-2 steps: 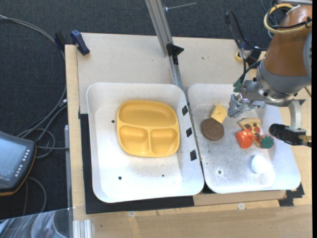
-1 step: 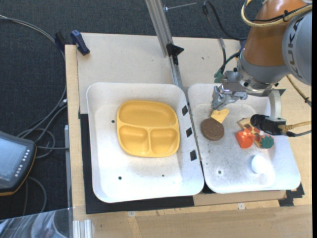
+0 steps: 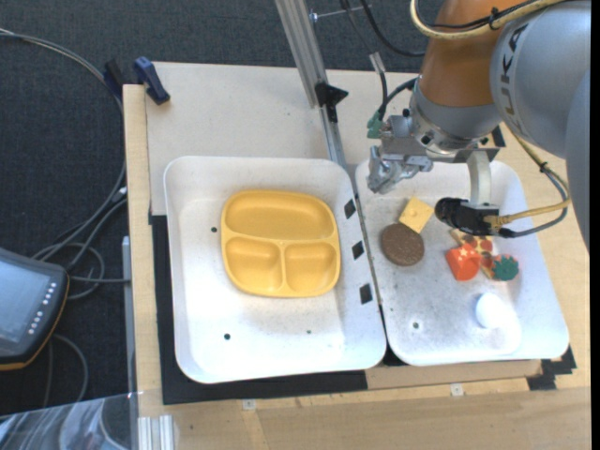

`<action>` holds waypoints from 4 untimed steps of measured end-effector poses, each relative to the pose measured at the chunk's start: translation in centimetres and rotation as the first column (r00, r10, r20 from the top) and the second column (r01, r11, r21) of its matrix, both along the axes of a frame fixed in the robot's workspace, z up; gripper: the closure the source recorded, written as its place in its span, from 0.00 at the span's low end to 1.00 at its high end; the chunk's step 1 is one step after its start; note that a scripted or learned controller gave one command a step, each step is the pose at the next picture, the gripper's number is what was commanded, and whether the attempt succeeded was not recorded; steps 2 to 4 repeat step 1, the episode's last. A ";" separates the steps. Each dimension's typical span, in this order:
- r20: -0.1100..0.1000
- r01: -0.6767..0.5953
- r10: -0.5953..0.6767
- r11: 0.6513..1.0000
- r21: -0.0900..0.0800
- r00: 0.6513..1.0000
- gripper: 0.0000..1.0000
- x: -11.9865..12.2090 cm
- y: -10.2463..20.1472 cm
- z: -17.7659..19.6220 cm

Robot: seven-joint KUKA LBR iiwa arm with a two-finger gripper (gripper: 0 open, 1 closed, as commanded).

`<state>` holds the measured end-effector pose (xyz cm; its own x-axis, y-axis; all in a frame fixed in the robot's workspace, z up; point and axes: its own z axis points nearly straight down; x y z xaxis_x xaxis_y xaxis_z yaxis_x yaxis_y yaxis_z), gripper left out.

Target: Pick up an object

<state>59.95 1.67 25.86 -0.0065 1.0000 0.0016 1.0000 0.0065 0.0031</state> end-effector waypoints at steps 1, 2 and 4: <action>-0.002 0.000 0.000 1.000 0.000 1.000 1.00 1.6 5.7 -1.9; -0.002 0.000 0.000 1.000 0.000 1.000 1.00 1.6 5.7 -1.9; -0.002 0.000 0.000 1.000 0.000 1.000 1.00 1.6 5.7 -1.9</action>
